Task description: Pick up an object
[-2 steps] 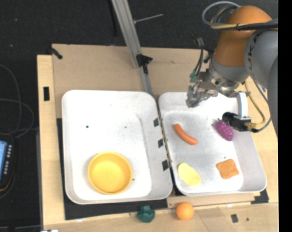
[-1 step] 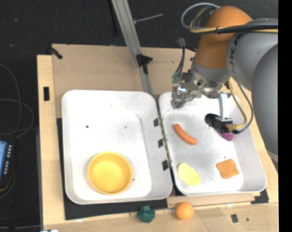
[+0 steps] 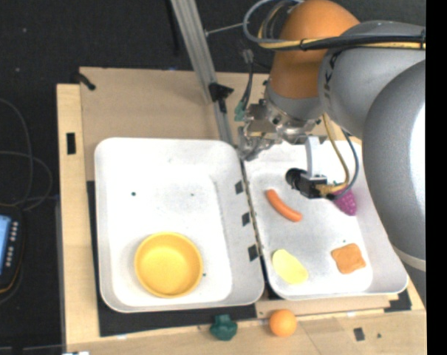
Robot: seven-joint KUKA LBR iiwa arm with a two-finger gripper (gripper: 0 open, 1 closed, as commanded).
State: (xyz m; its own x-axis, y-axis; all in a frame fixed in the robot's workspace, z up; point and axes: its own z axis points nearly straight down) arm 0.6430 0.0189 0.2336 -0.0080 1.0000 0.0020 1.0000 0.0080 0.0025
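Objects for picking lie in the right bin (image 3: 371, 276), and that bin serves as the landmark for everything else. Near its middle, toward the left wall, a carrot (image 3: 283, 205) lies at a slant. A pale yellow piece (image 3: 289, 266) rests near the bin's front left corner, an orange block (image 3: 348, 258) sits toward the front right, and a purple piece (image 3: 346, 202) lies by the right side, partly behind a black fitting (image 3: 304, 181) with cables on the arm.

Over the back left corner of the right bin hangs the gripper (image 3: 250, 149), at the end of the grey arm (image 3: 378, 102) with its orange band (image 3: 312, 46). Nothing can be seen between the fingers, and whether they stand apart or together cannot be told from this angle.

Touching the right bin's left wall is the left bin (image 3: 120, 176), which holds a yellow bowl (image 3: 168, 264) near its front. On the bench (image 3: 134, 102) just in front of the right bin's front left corner lie an orange ball (image 3: 282, 322) and, farther left, a green object (image 3: 224, 328). A metal rail (image 3: 197, 50) rises at a slant behind the seam between the bins.
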